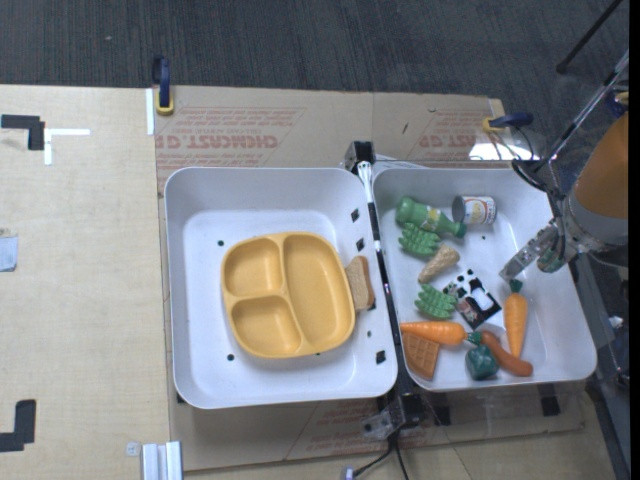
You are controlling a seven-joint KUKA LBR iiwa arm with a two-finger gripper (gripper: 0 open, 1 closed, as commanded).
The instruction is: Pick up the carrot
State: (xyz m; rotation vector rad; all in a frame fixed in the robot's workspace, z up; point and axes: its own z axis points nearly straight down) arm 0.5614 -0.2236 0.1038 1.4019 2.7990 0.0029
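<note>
An orange carrot (515,326) lies nearly upright in the image at the right side of the right bin (520,218), its small green top pointing toward the far side. A second carrot (433,333) lies crosswise near the bin's front, beside an orange waffle piece (420,355). My gripper (533,256) hangs over the bin's right side, just beyond the first carrot's green top and apart from it. Nothing is visibly held in it.
The right bin also holds a small can (475,211), green toy vegetables (425,218), a beige piece (438,263), a black-and-white item (472,298) and a teal-topped orange piece (495,358). The left bin (200,218) holds a yellow divided plate (287,293) and a bread slice (360,283).
</note>
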